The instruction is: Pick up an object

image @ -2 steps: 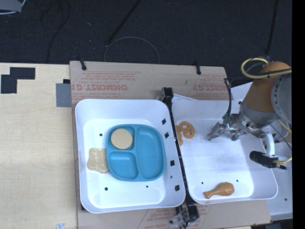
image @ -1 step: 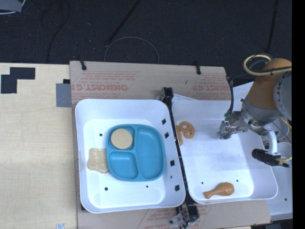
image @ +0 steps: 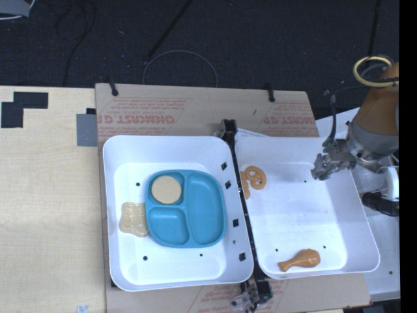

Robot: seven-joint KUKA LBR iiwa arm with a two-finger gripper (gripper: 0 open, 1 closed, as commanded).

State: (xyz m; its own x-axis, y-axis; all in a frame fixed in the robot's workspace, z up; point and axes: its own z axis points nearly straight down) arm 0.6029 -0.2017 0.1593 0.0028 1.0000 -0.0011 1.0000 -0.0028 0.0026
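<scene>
Nearest my camera, the toy drumstick lies loose on the floor of the right bin by its front wall, with the pretzel near that bin's left wall; the left bin holds a blue divided tray with a round cracker in one compartment and a pale biscuit-like piece just beside the tray. From my seat the gripper sits over the right bin's upper right area, well apart from both toys, and I cannot tell its state. I judge that nothing is picked yet, so approach, grasp and lift all remain.
</scene>
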